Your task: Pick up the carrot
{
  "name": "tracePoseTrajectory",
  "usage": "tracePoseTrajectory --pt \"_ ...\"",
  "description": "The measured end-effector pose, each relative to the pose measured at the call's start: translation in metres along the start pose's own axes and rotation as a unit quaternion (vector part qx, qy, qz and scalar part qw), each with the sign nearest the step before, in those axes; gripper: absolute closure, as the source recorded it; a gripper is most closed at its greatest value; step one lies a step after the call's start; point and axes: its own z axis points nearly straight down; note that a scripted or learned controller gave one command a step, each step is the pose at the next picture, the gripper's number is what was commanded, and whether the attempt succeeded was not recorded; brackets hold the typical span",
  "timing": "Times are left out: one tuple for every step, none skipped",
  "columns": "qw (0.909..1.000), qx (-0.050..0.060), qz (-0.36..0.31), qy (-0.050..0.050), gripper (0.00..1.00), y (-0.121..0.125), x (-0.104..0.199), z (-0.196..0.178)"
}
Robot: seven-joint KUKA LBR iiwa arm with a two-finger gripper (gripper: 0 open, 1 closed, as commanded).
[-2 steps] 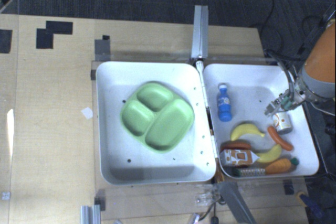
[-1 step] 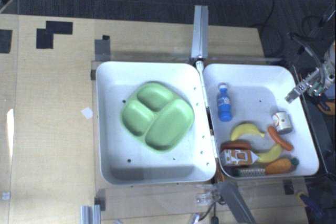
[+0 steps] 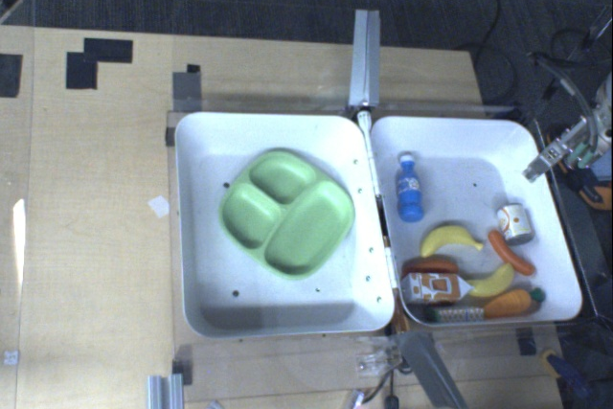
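Note:
The carrot (image 3: 509, 304), orange with a green tip at its right end, lies along the front wall of the right bin (image 3: 460, 144) near its front right corner. It touches a yellow banana (image 3: 494, 282) just behind it. My gripper (image 3: 556, 153) hangs at the right bin's right rim, well behind the carrot and apart from every object. Nothing is seen in it.
In the right bin lie a blue bottle (image 3: 410, 189), a small can (image 3: 515, 222), a red sausage (image 3: 510, 253), a second banana (image 3: 450, 239) and a brown sauce bottle (image 3: 437, 286). The left bin (image 3: 201, 206) holds a green divided plate (image 3: 287, 212). Cables lie behind.

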Motion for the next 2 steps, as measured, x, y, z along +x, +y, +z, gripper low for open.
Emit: tracePoseTrajectory --pt "1.0000 -0.003 -0.001 -0.004 1.00 0.002 -0.001 -0.012" --pt "0.9523 0.001 -0.305 0.005 1.00 0.017 -0.018 0.039"
